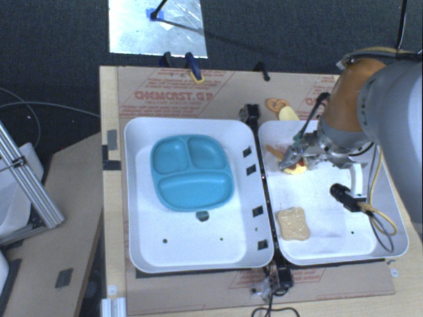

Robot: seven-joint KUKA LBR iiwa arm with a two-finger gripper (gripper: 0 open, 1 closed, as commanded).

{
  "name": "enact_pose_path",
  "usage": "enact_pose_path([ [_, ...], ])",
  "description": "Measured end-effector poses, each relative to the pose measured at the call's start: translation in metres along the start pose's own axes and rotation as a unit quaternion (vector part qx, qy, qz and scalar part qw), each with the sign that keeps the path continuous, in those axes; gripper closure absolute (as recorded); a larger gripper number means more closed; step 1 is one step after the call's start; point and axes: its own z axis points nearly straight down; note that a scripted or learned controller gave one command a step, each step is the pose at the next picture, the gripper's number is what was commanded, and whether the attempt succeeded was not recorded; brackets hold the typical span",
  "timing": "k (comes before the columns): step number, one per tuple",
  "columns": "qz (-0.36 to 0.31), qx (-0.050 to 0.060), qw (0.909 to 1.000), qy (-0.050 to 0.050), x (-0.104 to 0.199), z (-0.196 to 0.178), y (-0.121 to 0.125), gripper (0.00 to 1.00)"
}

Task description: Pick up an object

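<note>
White plastic, two shallow bins side by side on the desk [125, 84], w/ printed cardboard under them. Left bin [142, 243] carries a blue divided plate [192, 170] toward its far-left part, plus a small dark grey bit [202, 215] just beside the plate's near edge. Right bin [344, 243] has the arm [390, 104] reaching in from the right edge, grey w/ the orange band above the wrist. The gripper [291, 160] is down near the bin's far-left corner, right on top of a small yellow object [297, 169] and an orange-brown piece [275, 152] next to it; can't tell from here whether the gripper is spread or closed, or if it has anything, too cluttered at the tip. Tan, bread-like slab [293, 223] lies flat nearer the bin's near-left corner, well apart from the gripper. Outside the bin, by its far edge on the cardboard, sit a pale yellow item [288, 114] and an orange curl [276, 104], touching or nearly so. Black cable end w/ yellow wire [357, 203] hangs over the right bin's right part.
</note>
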Motion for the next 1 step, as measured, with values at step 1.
enact_pose_path([
  [1, 0.0, -0.003, 1.0, 0.0, 0.071, -0.0933, 0.0219, 1.0],
])
